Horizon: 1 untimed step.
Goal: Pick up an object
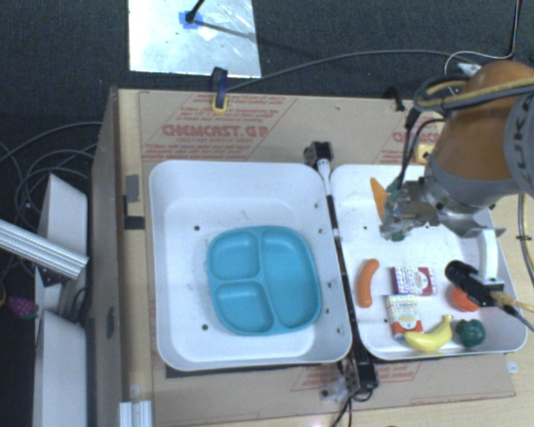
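My gripper (pixel 393 228) hangs over the upper left part of the right bin (pixel 356 178), just right of and below an orange carrot (pixel 376 194) near the bin's far wall. Nothing shows between its tips. Below it lie an orange sausage (pixel 367 282), a red and white box (pixel 413 280), a small carton (pixel 401 313), a yellow banana (pixel 430 336), a dark green piece (pixel 470 332) and a partly hidden orange-red piece (pixel 463 301).
The left bin (pixel 178 194) holds a blue divided plate (pixel 262 279). A rail (pixel 331 221) separates the two bins. The arm's orange band and grey wrist (pixel 481 140) cover the right bin's upper right corner. Cables run over the bench's back edge.
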{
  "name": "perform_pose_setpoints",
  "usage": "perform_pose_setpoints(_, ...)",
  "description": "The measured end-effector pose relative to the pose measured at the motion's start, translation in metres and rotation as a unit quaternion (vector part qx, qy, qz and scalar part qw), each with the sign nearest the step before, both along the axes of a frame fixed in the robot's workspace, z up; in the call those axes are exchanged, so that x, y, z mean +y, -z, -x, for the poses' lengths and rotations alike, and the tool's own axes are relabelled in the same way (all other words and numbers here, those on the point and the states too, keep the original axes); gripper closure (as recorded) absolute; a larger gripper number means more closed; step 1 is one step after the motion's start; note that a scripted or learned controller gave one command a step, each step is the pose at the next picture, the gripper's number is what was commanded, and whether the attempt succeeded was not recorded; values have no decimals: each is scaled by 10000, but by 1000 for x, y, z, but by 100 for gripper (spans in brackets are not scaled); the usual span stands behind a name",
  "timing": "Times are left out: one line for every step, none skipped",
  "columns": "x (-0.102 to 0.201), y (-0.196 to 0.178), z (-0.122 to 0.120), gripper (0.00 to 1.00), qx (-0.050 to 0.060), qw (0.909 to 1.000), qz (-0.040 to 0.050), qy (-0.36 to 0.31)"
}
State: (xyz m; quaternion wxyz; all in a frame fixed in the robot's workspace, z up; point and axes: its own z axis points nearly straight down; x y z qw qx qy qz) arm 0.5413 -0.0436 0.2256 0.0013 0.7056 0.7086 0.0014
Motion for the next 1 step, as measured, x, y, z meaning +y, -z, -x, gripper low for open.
perform_pose_setpoints(0,1,0,0,7,10000,0,3)
